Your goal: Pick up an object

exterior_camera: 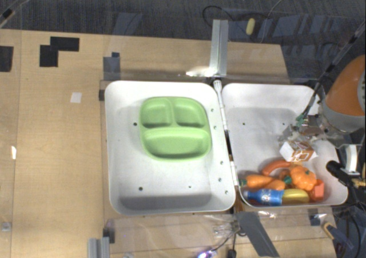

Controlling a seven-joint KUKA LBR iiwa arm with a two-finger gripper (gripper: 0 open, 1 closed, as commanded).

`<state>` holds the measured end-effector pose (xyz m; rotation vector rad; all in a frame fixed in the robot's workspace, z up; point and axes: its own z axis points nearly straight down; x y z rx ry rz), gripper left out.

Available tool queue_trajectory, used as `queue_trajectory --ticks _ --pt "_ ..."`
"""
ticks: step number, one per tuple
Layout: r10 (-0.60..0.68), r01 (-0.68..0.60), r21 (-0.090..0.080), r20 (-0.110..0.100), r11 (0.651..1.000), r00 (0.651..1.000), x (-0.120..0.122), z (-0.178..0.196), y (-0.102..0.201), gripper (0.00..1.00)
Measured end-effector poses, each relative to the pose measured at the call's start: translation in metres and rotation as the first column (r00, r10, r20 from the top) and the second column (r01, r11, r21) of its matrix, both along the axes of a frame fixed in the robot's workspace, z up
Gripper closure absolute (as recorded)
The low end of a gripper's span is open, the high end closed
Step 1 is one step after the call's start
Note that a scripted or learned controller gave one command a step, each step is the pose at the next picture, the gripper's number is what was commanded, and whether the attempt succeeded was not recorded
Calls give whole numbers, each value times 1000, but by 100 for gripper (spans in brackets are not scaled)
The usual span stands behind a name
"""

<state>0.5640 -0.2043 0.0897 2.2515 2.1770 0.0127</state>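
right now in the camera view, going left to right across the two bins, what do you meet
left bin → green divided plate → metal divider between the bins → right bin → orange carrot → small pumpkin → gripper by the far right wall

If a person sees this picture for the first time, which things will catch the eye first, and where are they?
First comes the green divided plate, lying alone in the middle of the left bin. Next is the heap of colourful toy food, orange, yellow and blue, crowded into the near corner of the right bin. Above that heap, at the right edge, hangs the gripper under the arm's orange band.
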Motion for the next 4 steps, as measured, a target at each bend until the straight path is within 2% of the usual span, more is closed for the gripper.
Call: queue_trajectory --ticks 1,2,3,4 --pt "15 -15 -3 3 1000 1000 -40 1 30 0" --pt "18 -18 -2 9 1000 1000 -37 13 31 100" --pt "18 -18 -2 9 1000 1000 -37 13 31 0" --pt "-81 81 -6 23 997 996 -65 4 58 0"
